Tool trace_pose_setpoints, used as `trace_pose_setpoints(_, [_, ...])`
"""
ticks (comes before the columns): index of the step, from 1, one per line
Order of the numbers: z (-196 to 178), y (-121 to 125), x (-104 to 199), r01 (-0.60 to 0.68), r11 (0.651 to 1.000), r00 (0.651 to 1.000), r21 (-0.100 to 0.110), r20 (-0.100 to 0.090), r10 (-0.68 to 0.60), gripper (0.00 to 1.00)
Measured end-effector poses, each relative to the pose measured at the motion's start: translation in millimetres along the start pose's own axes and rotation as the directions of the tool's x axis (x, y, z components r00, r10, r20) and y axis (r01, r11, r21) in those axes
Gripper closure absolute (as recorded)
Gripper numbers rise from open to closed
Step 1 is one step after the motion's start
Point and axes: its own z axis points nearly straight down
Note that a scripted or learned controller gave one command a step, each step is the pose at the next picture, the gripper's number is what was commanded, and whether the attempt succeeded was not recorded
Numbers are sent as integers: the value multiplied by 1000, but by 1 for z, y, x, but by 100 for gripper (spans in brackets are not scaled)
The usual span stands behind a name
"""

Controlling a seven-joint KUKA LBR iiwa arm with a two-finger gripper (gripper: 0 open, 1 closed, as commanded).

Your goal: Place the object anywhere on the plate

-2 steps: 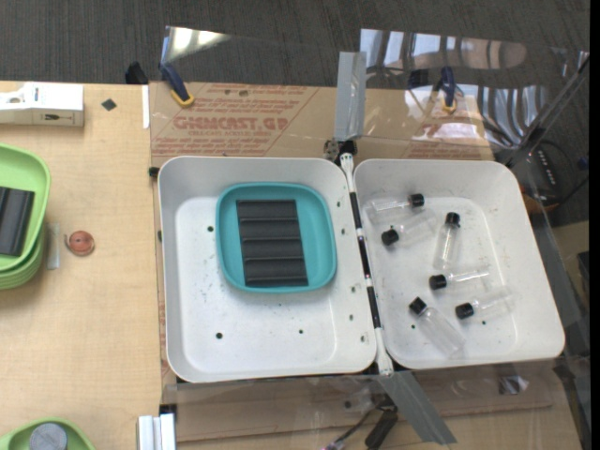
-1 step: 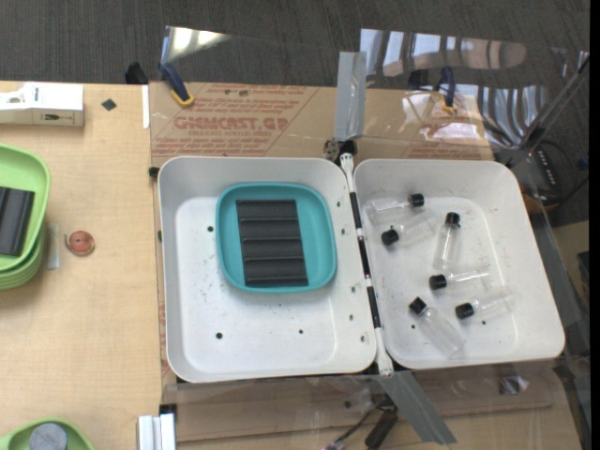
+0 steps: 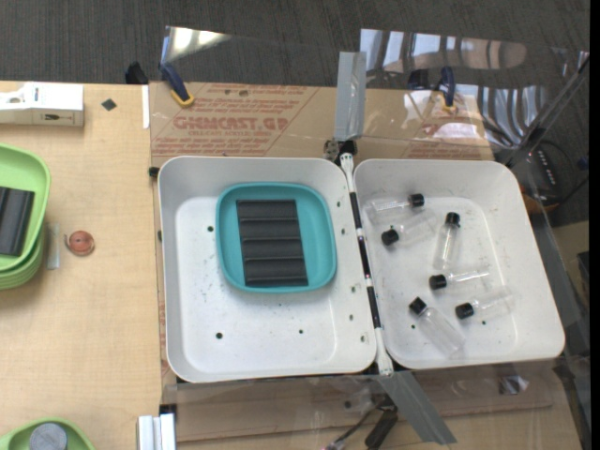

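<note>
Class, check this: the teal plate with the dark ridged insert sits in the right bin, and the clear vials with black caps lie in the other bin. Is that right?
Not quite. The camera view shows the teal plate in the left bin, not the right. The clear vials with black caps lie in the right bin.

Teal plate [image 3: 277, 237] looks smooth plastic, its dark insert [image 3: 273, 242] matt; vials [image 3: 448, 237] clear, glossy; table [image 3: 94, 345] pale wood.
</note>
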Motion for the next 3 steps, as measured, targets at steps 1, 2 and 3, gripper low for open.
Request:
trace_pose_setpoints(1, [-1,1,6,0,1000,1000,0,-1,0,0])
trace_pose_setpoints(2, [0,1,4,0,1000,1000,0,1,0,0])
trace_pose_setpoints(3, [0,0,-3,-5,1000,1000,1,0,5,0])
